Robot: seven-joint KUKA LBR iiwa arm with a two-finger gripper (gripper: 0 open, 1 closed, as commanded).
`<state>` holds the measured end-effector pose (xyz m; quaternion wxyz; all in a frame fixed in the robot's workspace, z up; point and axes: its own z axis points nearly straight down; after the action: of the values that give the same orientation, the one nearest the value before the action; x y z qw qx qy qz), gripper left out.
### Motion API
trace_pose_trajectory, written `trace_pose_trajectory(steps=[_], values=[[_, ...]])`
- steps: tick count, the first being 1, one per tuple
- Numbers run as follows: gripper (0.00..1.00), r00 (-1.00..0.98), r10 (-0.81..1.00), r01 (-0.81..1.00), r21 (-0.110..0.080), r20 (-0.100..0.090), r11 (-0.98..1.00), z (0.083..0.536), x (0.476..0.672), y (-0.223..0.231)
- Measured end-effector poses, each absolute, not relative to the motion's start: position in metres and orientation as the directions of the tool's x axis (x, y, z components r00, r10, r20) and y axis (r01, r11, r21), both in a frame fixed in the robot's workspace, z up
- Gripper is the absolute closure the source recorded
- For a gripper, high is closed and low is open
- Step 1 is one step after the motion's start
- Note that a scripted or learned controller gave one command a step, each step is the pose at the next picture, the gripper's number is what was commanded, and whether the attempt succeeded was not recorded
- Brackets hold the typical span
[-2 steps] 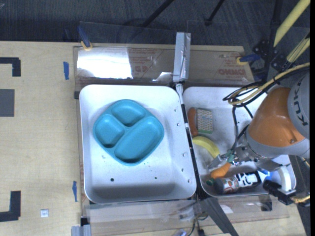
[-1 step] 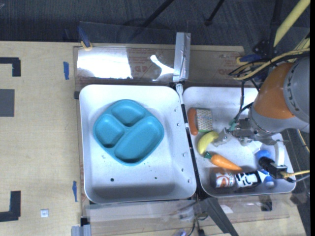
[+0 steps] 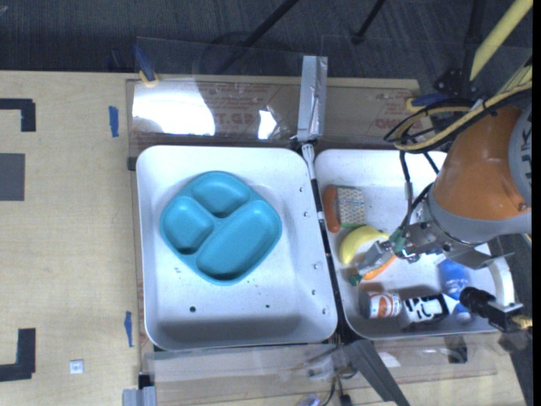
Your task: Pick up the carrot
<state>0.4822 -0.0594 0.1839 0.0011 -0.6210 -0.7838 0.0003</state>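
Nearest us lies a dark bottle [image 3: 408,304]; just beyond it, beside the yellow lemon [image 3: 358,243], we list the carrot [image 3: 378,266]: light, stiff, smooth, best pinched mid-length; the gripper [image 3: 396,249] hovers above, jaw state untellable.

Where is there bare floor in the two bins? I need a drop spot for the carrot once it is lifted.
Left bin: bare white floor all round the blue divided plate, widest along the near edge. Right bin: crowded; sponge, lemon, carrot, bottle and the end effector pack it, leaving just its far strip.
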Motion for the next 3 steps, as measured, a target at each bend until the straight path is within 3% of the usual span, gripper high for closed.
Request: trace_pose_trajectory(steps=[1,2,3], values=[[0.00,-0.261,0.965,0.965,0.002,-0.002,0.261,0.101,0.549,-0.099],[0.00,-0.247,0.969,0.969,0.007,-0.001,0.247,0.088,0.481,-0.100],[1.00,-0.244,0.970,0.970,0.011,-0.004,0.244,0.098,0.483,-0.101]])
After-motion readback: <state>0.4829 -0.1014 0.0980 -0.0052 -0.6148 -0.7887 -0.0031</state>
